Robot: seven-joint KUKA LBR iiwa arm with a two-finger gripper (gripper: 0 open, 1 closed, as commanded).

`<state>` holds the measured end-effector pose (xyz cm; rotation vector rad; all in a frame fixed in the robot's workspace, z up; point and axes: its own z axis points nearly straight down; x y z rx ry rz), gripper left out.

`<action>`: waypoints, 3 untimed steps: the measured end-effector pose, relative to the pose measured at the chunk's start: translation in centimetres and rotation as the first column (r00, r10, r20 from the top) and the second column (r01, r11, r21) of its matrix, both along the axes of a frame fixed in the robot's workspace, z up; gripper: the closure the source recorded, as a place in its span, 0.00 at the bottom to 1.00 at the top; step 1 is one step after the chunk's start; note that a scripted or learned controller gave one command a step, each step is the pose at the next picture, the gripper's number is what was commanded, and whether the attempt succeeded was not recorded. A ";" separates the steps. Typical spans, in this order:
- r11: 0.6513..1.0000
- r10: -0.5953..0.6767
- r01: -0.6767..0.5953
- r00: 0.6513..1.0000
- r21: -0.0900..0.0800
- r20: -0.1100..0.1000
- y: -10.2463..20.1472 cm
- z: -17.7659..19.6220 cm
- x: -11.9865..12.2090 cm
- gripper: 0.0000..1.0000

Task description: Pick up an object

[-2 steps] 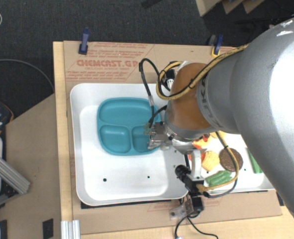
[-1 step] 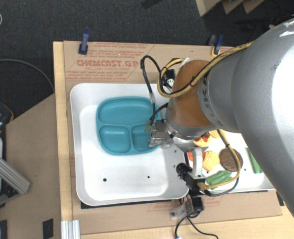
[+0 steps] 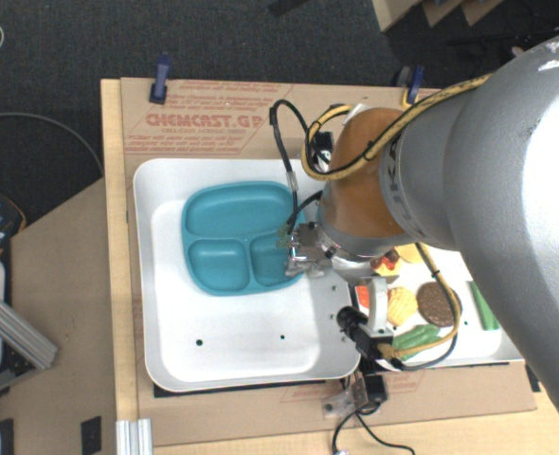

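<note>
Arm: the grey KUKA arm with an orange band above the wrist reaches in from the right and covers much of the right-hand bin.
Gripper: the two-finger gripper sits low over the inner right edge of the left bin, at the right rim of the tray; its fingers are hidden under the wrist, so whether they are spread or pressed together cannot be told.
Tray: a teal plastic divided tray with three compartments lies flat in the upper half of the left shallow white bin, its right edge touching or just under the gripper.
Right bin: the right shallow white bin holds small toy food pieces, among them a round brown cookie-like disc, a yellow piece and a green elongated piece, clustered near the divider.
Bench: a tan cardboard sheet with red printing lies under both bins.
</note>
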<state>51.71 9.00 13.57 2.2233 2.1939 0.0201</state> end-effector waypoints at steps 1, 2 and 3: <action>1.000 -0.003 0.003 1.000 0.001 0.005 0.0 1.0 0.1 1.00; 1.000 0.015 -0.015 1.000 0.006 -0.001 -0.6 23.2 3.7 1.00; 1.000 0.011 -0.011 0.999 0.004 -0.032 -1.6 16.9 -2.9 1.00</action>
